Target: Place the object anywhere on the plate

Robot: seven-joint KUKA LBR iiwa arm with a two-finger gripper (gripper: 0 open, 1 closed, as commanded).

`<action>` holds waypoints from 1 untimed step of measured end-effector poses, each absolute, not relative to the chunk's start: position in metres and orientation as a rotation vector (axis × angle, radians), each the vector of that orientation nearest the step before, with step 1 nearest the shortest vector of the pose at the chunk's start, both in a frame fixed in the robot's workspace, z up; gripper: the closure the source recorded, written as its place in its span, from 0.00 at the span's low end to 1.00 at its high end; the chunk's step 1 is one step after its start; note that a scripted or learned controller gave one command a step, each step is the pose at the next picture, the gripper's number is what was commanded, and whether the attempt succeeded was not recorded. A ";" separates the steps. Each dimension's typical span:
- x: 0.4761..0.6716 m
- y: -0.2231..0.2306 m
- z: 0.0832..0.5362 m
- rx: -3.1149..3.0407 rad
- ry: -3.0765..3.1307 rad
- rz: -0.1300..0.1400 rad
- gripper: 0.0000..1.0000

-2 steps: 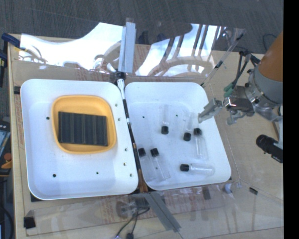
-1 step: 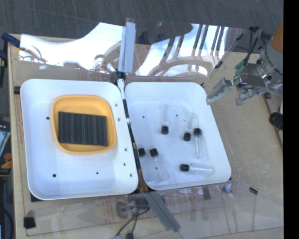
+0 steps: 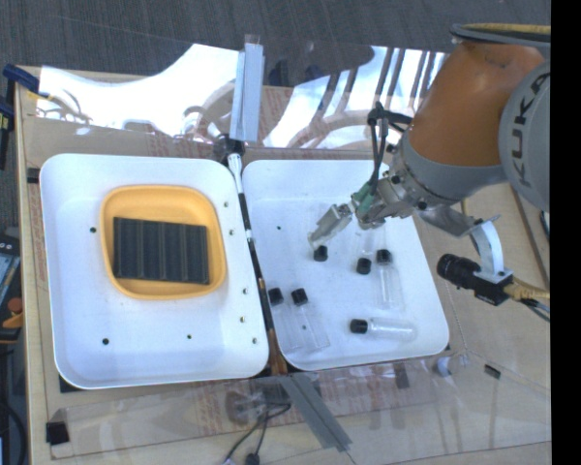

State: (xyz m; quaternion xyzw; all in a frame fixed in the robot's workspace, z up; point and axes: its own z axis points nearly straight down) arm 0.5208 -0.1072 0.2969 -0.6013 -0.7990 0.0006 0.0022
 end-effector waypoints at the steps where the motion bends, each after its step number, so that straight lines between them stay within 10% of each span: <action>1: 0.527 -0.177 0.201 -1.330 -2.842 0.002 0.00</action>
